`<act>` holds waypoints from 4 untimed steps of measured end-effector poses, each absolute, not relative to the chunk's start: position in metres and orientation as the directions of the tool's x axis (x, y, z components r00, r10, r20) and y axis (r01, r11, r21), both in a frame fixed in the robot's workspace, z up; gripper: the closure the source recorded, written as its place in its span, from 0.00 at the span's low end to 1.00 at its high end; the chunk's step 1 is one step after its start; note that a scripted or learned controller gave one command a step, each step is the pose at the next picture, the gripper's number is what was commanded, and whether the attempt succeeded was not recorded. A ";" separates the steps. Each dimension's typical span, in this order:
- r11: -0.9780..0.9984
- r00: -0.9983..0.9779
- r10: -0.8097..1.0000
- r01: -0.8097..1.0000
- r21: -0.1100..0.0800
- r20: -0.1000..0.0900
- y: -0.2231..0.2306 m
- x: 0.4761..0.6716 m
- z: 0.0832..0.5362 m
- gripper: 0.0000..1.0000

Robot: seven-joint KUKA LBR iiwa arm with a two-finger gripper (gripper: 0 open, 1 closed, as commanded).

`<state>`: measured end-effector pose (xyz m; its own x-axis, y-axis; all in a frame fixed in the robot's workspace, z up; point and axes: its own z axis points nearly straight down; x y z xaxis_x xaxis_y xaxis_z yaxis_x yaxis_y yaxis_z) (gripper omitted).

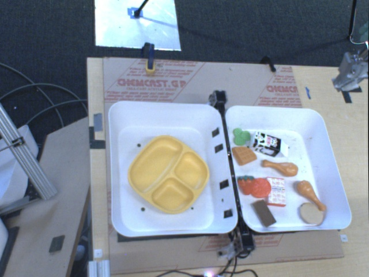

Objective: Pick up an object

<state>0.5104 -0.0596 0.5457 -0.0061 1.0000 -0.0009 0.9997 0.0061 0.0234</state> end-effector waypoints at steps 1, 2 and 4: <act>-0.005 0.005 1.000 1.000 0.004 -0.002 -0.128 0.485 0.532 1.00; 0.007 -0.007 1.000 1.000 0.009 -0.003 -0.125 0.487 0.543 1.00; 0.013 -0.013 1.000 1.000 0.000 0.002 0.086 0.486 0.493 1.00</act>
<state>0.4864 0.0863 0.4930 -0.0134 0.9999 0.0022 0.9999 0.0134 0.0000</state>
